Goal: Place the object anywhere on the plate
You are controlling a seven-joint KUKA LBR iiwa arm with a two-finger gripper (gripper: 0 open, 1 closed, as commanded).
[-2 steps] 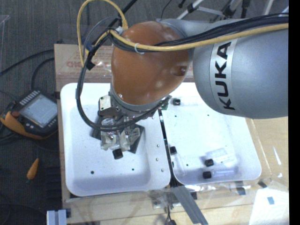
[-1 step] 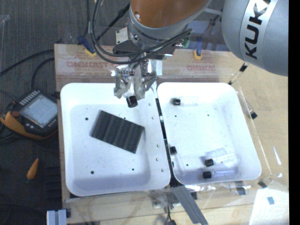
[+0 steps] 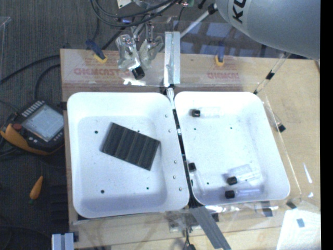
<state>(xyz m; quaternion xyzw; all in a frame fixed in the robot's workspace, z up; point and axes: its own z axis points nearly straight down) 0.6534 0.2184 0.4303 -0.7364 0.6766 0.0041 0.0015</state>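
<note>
My gripper (image 3: pixel 137 61) hangs high over the back edge of the left bin (image 3: pixel 78 108), its two pale translucent fingers (image 3: pixel 125 53) pointing down. A small black-capped object (image 3: pixel 138 72) sits between the fingertips, lifted off the bench. The plate (image 3: pixel 130 146) is a dark grey ribbed rectangle lying flat and slightly turned in the middle of the left bin, in front of and below the gripper.
The right bin (image 3: pixel 270 139) holds several small clear pieces with black caps (image 3: pixel 231 180), mostly near its front, and one at the back (image 3: pixel 195 113). A metal divider (image 3: pixel 172 61) stands behind the bins. A teach pendant (image 3: pixel 39 124) lies left of the bench.
</note>
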